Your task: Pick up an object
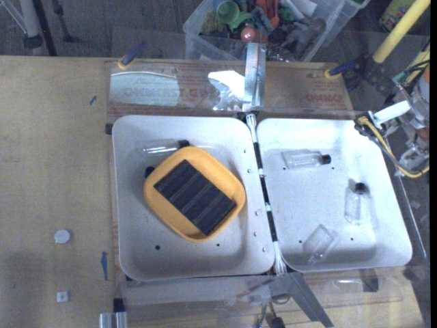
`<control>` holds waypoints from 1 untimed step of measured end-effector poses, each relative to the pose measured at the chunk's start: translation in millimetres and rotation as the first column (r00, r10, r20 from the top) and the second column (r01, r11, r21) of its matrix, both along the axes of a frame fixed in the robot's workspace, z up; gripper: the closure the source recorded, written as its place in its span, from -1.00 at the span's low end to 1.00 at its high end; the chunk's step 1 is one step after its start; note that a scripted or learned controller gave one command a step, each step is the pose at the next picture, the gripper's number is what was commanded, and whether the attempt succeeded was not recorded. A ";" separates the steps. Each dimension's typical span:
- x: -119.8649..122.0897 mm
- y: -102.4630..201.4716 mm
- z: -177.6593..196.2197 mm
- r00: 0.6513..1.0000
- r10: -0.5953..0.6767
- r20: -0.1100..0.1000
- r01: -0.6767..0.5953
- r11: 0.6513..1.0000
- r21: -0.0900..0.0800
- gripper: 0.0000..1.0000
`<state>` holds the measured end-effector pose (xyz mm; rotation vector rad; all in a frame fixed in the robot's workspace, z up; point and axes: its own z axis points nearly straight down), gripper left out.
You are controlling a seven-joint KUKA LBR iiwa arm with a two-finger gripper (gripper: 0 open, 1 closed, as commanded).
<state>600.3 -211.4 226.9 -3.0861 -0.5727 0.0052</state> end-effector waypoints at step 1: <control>47.9 -9.7 89.1 0.997 -0.075 0.003 0.075 0.997 -0.002 -1.00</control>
